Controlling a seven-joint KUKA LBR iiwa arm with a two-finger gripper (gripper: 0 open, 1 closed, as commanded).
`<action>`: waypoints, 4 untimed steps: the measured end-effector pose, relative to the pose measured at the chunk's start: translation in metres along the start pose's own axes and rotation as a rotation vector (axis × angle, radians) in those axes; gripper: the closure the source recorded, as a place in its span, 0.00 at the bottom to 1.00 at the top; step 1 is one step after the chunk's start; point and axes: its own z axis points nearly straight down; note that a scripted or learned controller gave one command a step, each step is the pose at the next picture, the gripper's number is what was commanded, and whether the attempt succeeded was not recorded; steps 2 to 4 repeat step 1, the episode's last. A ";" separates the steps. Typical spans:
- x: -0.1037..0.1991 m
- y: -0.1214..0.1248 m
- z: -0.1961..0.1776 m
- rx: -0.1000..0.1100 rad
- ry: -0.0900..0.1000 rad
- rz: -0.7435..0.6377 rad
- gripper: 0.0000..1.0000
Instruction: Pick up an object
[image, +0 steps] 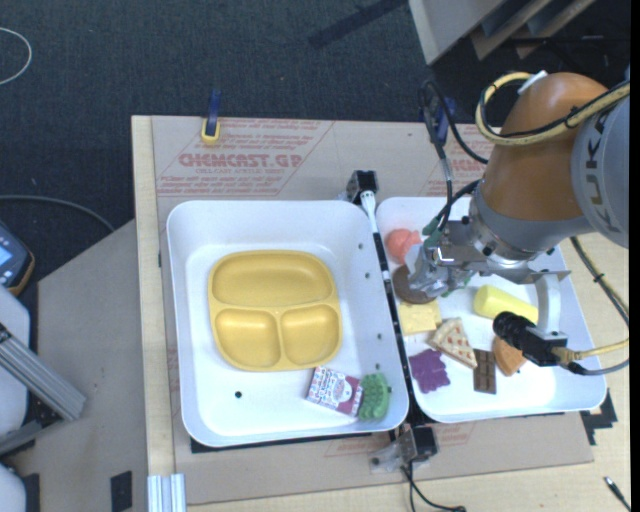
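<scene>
My gripper (436, 268) hangs low over the left part of the right bin (520, 400), right above a brown round disc (410, 287) and close to it. A salmon-pink ball (402, 242) lies just to the upper left of the gripper. In front of the disc lies a pale yellow slice (418, 318), with a waffle wedge (453, 341), a purple piece (431, 370) and a brown bar (484, 374) nearer the front. A yellow block (503, 301) and an orange piece (507, 357) lie to the right. The view shows nothing held.
The left bin (190, 300) holds a yellow divided plate (273, 307), a small maroon carton (333, 390) and a green piece (375, 397) at its front right. The bins' shared wall (385, 300) runs just left of the gripper. The arm covers the right bin's back.
</scene>
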 end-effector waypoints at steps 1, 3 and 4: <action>0.052 -0.028 0.014 0.003 -0.001 0.001 1.00; 0.052 -0.028 0.014 0.003 -0.001 0.001 1.00; 0.052 -0.028 0.014 0.003 -0.001 0.001 1.00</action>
